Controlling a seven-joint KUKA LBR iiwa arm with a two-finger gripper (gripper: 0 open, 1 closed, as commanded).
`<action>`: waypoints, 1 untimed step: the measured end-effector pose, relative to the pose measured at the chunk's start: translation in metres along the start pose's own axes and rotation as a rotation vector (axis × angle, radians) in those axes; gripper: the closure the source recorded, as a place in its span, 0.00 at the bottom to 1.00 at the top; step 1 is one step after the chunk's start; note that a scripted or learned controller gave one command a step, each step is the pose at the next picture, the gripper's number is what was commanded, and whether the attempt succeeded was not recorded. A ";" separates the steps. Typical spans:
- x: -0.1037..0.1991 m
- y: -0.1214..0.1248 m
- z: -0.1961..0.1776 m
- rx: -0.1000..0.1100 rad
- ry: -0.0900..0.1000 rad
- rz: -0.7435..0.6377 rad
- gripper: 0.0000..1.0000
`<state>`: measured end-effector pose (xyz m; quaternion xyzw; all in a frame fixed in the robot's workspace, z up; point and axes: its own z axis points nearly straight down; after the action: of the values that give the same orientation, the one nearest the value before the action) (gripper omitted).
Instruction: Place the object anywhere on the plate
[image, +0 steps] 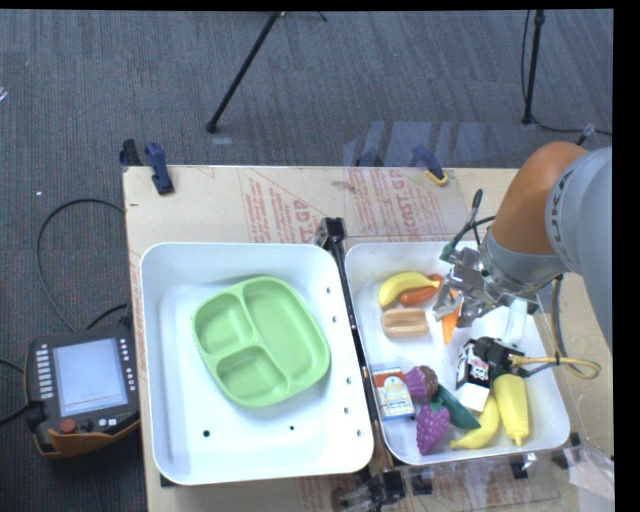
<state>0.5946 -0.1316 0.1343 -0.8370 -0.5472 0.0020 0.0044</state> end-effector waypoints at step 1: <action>0.035 -0.069 -0.072 -0.002 -0.001 0.171 1.00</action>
<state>0.5462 -0.0723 0.2072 -0.8807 -0.4737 0.0021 0.0031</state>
